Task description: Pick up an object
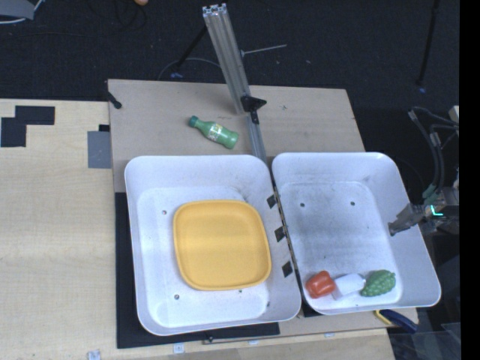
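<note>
Lying in the near corner of the right shallow white bin (352, 178): a small red pepper-shaped toy (321, 283), a small white block (348, 285) touching it, and a green bumpy toy like a bunch of grapes (378, 283) just beside the block. All three resting on the bin floor, none lifted. Also a possible choice: a square yellow plastic plate (222, 244) lying flat in the left white bin (142, 201), and a small green bottle (214, 132) on its side on the wooden bench (307, 118) behind the bins.

At the right rim of the right bin, a dark two-finger gripper (401, 223), well apart from the three small toys. Too small and dark to judge; cannot tell how it stands, and nothing seen in its grasp.

Judged so: pick not yet done. Left to do: reach to one object, close on it, lift.
</note>
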`<state>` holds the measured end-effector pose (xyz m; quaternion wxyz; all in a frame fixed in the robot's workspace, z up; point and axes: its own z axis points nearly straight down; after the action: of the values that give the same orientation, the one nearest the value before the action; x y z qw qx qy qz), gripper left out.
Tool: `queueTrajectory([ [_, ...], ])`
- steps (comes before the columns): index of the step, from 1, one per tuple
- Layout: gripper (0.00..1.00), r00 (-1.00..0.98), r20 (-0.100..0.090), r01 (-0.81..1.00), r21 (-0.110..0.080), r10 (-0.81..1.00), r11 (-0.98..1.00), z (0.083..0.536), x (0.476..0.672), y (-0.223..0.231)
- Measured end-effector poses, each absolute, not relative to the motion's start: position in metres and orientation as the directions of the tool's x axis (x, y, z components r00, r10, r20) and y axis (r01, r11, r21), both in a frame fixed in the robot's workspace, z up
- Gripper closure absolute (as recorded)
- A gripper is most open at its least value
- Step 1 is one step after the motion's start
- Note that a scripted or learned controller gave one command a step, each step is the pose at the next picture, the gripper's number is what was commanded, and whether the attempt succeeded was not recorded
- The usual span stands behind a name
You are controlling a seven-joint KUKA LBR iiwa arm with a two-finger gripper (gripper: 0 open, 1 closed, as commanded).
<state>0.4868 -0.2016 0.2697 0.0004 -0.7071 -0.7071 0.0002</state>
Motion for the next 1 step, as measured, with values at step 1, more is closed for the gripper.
queueTrajectory([
  [1, 0.00, 0.000, 0.000, 1.000, -0.001, 1.000, 0.000, 0.2696, 0.4868, -0.2016],
])
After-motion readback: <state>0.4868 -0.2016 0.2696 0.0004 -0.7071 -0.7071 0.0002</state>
